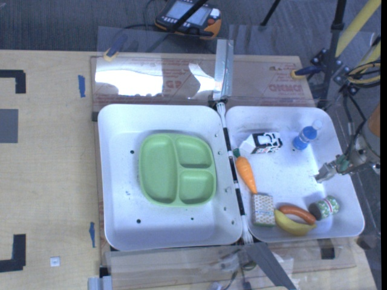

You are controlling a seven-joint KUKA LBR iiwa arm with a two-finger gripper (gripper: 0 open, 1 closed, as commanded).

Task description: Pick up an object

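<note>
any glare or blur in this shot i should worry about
Camera view: strong glare on the clear panel behind the bins, washing out its surface; the left bin is bright white but the green tray reads clearly; the gripper at the right bin's edge looks soft and small; the carrot and banana are sharp.

Both bins white: left bin [115, 162], right bin [284, 168]. Divided plate [177, 169] pale green. Carrot [246, 173] orange w/ green tip. Bottle [304, 138] blue w/ white label. Toy car [265, 141] black & white. Banana [292, 222] yellow; sausage [295, 212] on it red-orange. Small box [263, 209] speckled beige w/ fine check pattern. Can [325, 208] green & white, dark end.
</note>
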